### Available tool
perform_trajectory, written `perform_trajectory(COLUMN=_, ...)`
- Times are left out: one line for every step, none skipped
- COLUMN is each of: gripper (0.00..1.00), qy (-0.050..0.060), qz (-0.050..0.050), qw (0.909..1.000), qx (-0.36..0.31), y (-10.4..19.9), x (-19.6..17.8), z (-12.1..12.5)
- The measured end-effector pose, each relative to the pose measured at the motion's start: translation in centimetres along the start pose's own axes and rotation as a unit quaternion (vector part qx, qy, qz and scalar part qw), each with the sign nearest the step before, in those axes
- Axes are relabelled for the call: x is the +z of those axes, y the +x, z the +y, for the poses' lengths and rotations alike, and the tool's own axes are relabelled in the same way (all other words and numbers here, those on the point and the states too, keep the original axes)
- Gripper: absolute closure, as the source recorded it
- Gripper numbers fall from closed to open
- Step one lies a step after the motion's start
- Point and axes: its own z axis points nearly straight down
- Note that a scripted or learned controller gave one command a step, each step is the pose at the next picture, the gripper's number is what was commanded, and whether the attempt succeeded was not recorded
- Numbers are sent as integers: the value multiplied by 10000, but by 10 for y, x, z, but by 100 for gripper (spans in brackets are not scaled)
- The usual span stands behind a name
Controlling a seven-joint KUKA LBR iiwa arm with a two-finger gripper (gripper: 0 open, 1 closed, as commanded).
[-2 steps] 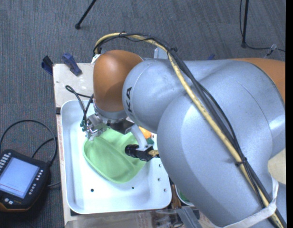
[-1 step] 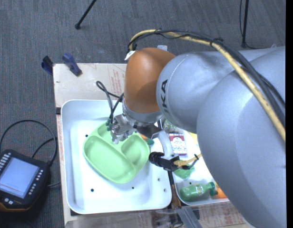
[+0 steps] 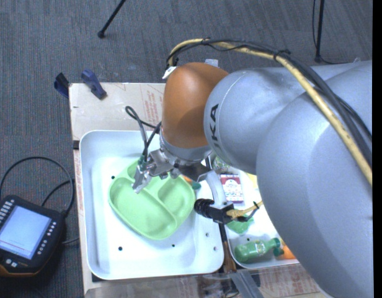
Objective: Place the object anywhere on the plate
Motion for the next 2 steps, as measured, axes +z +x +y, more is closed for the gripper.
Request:
perform_trajectory(gripper=100, qy=22, qz=3, qw=10000, qx=0, y=-1, x=-8, z=0)
perform_trajectory(gripper=0, qy=23, qz=2, qw=10000, qx=-1, y=-1, x=-8, z=0)
